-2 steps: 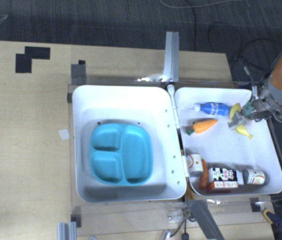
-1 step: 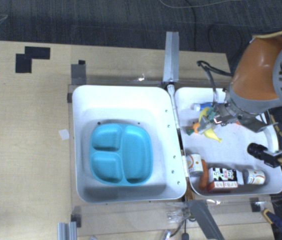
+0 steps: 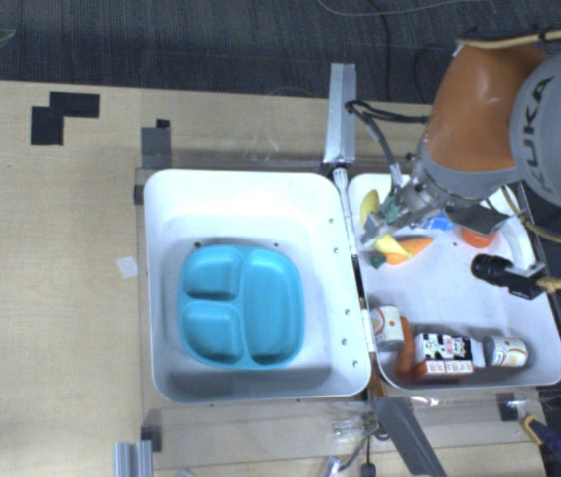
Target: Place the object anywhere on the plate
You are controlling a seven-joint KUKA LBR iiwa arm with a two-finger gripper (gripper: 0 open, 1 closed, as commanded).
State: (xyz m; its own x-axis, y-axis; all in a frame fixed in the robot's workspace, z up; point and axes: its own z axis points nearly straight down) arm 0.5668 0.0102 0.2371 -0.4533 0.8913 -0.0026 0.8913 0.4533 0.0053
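Note:
A blue plate (image 3: 240, 304) with three compartments lies in the left white bin (image 3: 166, 217), with nothing on it. My gripper (image 3: 387, 223) is low over the upper left corner of the right bin (image 3: 548, 356). It hangs just above a yellow and orange toy piece (image 3: 397, 251), with a yellow banana-shaped piece (image 3: 367, 207) beside it at the bin's left wall. The wrist hides what is directly under the gripper.
Behind the wrist sit a blue item (image 3: 441, 223) and an orange item (image 3: 479, 235). Along the right bin's front edge lie a small can (image 3: 387, 324), a dark sauce bottle (image 3: 446, 354) and a small jar (image 3: 507, 351). A metal divider post (image 3: 341, 117) stands between the bins.

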